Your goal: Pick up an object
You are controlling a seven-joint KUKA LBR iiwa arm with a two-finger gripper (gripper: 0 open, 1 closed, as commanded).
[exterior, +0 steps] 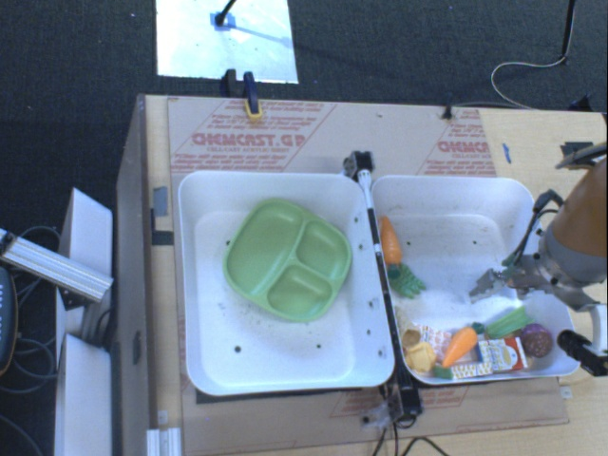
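Observation:
My gripper (pixel 496 284) hovers over the right bin (pixel 456 202), near its right side, open with nothing between its fingers. Just below it, along the bin's front edge, lie a small orange carrot (pixel 459 343) with a green top (pixel 508 321), a dark purple round item (pixel 537 340), a yellow piece (pixel 418 354) and a printed packet (pixel 489 354). Another carrot (pixel 389 240) with green leaves (pixel 407 280) rests against the divider on the bin's left side.
A green sectioned plate (pixel 288 259) lies in the left bin (pixel 204 350). The arm's grey and orange wrist (pixel 579 226) comes in from the right over the bin's rim. A black clamp (pixel 361 166) sits at the top of the divider.

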